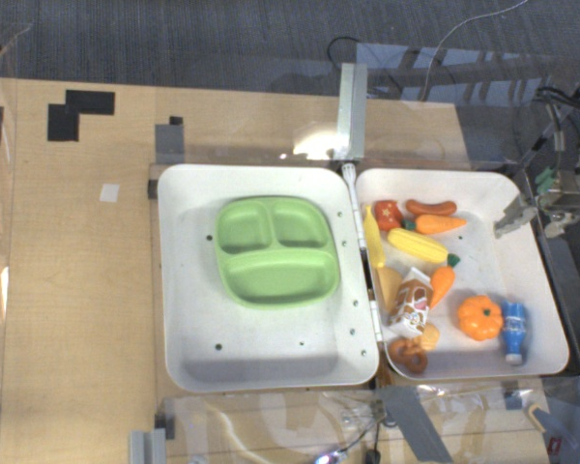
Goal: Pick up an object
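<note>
The right bin [483, 201] holds several toy foods. A red tomato [387, 213], a brown sausage [431, 206] and an orange carrot [441, 224] lie at its far left. Below them are a yellow corn cob [418, 246] and a yellow banana [372, 240] along the left wall. A second carrot [443, 284], a brown-and-white carton [413, 300] and a brown pastry [409, 355] sit toward the near left. An orange pumpkin [479, 317] and a blue bottle [514, 330] rest near the front right. My gripper [518, 217] hangs over the bin's right rim, apart from all the toys.
The left bin [184, 259] carries a green divided plate [275, 251] at its middle. A metal post [352, 114] stands behind the wall between the bins. Cables and arm hardware [565, 182] crowd the right side.
</note>
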`<action>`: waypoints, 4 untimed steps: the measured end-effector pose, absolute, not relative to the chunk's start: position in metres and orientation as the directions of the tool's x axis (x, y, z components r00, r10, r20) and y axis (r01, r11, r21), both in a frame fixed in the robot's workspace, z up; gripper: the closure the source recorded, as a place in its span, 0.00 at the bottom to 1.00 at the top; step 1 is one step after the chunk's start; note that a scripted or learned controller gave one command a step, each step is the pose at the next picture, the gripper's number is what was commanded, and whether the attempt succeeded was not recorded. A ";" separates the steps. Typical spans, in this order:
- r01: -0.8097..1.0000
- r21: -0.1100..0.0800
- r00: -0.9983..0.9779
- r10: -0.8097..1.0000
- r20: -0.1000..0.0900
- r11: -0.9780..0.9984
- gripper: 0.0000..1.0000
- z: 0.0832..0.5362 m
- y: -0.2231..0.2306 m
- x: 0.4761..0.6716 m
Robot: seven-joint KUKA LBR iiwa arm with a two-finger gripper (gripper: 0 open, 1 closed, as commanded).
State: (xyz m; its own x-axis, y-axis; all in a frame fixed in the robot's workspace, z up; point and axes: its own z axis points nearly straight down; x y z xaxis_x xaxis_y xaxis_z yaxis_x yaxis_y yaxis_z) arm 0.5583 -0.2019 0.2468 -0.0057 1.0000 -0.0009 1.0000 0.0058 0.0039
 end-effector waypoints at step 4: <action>0.999 0.020 -0.048 0.999 -0.002 0.048 1.00 0.102 -0.154 0.497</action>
